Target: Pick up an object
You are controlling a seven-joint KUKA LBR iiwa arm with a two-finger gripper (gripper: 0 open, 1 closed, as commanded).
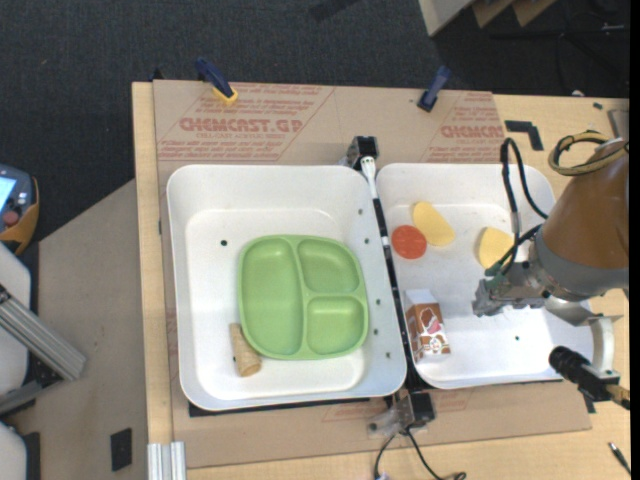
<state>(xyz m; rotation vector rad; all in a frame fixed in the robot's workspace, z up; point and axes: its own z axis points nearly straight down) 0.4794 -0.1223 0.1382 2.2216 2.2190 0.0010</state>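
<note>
Seen from above, your bench [300, 118] is a cardboard-covered board printed with red lettering, set on dark carpet, with two clamps on its far edge: a blue-and-yellow one [216, 81] and a blue one [434, 88].

Farthest left of the fingers lies the left bin [190, 268], white and shallow. In it you see a green divided plate [300, 296] with three compartments, and a small tan cork-like piece [244, 351] touching the plate's near-left edge.

The two bins meet at a dark seam with black clips at its far and near ends. In the right bin [470, 363], a small red-and-white carton [427, 330] lies on its side, to the left of the fingers and slightly nearer the camera. A round red piece [408, 242] lies to the far left of the fingers, just beside a pale yellow piece [433, 223]. A second yellow piece [493, 246] lies just beyond the fingers, partly hidden behind a cable.

The gripper [492, 298] hangs low over the right bin's floor, near its middle. You cannot tell from this angle whether its fingers are apart or together, and nothing is visible between them. The orange-banded arm [590, 228] enters from the right, cables looping over it.
</note>
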